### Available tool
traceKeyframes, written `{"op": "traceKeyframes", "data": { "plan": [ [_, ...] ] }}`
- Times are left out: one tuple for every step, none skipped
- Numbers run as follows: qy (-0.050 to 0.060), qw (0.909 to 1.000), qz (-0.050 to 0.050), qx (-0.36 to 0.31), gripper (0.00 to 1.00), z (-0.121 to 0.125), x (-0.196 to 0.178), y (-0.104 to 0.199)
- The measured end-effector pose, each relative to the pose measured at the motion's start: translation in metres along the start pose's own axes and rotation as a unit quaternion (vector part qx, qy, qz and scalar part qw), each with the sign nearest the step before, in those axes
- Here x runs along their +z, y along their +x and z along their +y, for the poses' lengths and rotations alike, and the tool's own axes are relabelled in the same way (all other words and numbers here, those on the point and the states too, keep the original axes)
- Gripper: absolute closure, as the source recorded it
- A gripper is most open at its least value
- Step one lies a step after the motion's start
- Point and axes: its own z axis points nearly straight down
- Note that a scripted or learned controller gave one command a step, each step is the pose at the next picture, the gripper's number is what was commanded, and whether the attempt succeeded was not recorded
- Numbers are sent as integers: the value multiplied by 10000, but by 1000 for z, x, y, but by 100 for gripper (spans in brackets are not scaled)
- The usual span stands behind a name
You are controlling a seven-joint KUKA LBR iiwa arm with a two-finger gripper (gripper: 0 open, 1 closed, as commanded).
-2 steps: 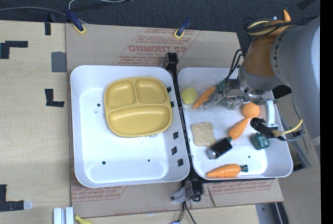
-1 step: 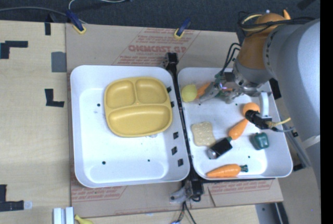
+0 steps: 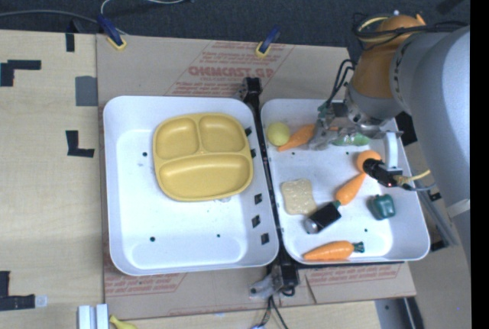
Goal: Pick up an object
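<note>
Nearest the camera, a toy carrot [image 3: 330, 250] lies along the front wall of the right bin [image 3: 416, 240], untouched like everything else I could pick from. Behind it sit a small black block [image 3: 324, 216], a beige sponge-like square [image 3: 297, 196], a second carrot [image 3: 351, 188] lying at a slant and a teal piece [image 3: 383, 206]; further back a yellow ball [image 3: 278, 133] lies near the divider with a third carrot [image 3: 299, 138] just beside it. My gripper [image 3: 338, 130] is low over the back of this bin, close to that third carrot and a pale green piece [image 3: 356, 140], but I cannot tell how it is set, and nothing visibly rests in it. So I judge the pick not yet done: grasp and lift remain. Across the divider, the left bin [image 3: 122, 167] bears a yellow compartment tray [image 3: 203, 156].
</note>
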Motion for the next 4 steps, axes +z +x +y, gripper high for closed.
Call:
{"op": "traceKeyframes", "data": {
  "plan": [
    [10, 10000, -6, 0, 0, -1, 1, -1],
    [43, 10000, 21, -2, 0, 11, 11, -9],
    [125, 9999, -23, 18, 0, 24, 13, 35],
    [149, 9999, -24, 14, 100, 23, 4, 35]
  ]
}}
